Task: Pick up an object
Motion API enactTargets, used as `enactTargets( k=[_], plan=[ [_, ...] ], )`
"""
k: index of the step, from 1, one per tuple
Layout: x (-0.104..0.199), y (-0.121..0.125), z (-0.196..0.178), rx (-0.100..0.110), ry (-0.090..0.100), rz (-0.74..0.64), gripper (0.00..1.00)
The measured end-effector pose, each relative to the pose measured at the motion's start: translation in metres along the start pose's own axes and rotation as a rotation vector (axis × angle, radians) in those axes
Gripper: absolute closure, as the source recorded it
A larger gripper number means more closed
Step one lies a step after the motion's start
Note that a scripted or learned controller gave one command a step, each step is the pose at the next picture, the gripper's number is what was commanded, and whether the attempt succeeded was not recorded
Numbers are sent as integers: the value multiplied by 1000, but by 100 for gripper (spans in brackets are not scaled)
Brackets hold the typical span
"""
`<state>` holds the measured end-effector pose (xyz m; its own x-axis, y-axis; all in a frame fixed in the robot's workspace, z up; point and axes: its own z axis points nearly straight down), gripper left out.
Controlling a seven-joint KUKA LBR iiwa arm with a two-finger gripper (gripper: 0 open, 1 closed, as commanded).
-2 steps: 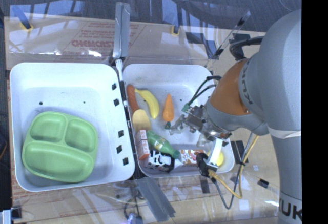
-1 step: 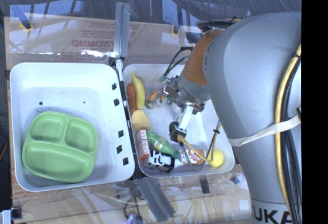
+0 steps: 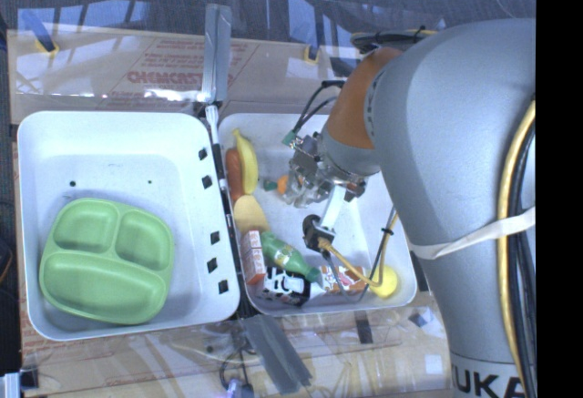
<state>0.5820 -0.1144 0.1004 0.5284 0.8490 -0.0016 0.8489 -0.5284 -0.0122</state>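
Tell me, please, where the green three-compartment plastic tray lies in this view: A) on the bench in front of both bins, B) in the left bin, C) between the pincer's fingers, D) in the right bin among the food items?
B: the green three-compartment plastic tray lies flat on the floor of the shallow white left bin, toward its near side, while the yellow banana and other items are in the right bin.

Arm (image 3: 455,159) hides right bin's (image 3: 273,301) far corner — gripper (image 3: 310,187) blurred; small items beneath it too tangled to name.
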Motion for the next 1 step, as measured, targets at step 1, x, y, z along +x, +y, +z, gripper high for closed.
enactTargets(
  k=[1],
  plan=[
    [82, 24, -92, -9, 2, 29, 100]
  ],
)
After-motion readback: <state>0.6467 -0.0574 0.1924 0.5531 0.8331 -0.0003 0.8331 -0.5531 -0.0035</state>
